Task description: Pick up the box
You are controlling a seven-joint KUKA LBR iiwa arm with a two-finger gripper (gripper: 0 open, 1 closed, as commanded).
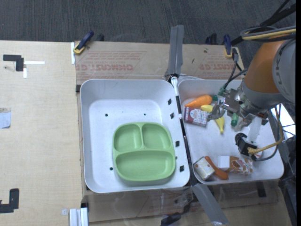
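Bins sit side by side on the desk (37, 140); the left bin (94, 126) carries a green plate (143, 150) with three compartments, lying flat near its middle; the right bin (277, 166) carries the small items and the arm's working end. The arm (270, 67) reaches in from the right, its orange band above the wrist over the bin's far right corner; the gripper (225, 112) hangs low over the upper middle of the right bin, tilted toward the left; whether the fingers are spread or pressed together cannot be told, since the metal parts blur into the clutter beneath them.

The box (196, 116), a small red and white carton, lies flat near the left wall of the right bin, in its upper half; it is just beside the gripper, on its left, and nothing shows it pinched. A carrot (198, 100) lies just above the box, close to touching it; a banana (220, 123) lies to the right of the box, under the gripper. In the bin's lower part a can (203, 168) lies on its side near the left wall; a second orange piece (217, 171) leans against it; a printed packet (241, 165) lies to its right, near the front rim. A black cable (244, 145) loops down from the wrist over the bin's floor.
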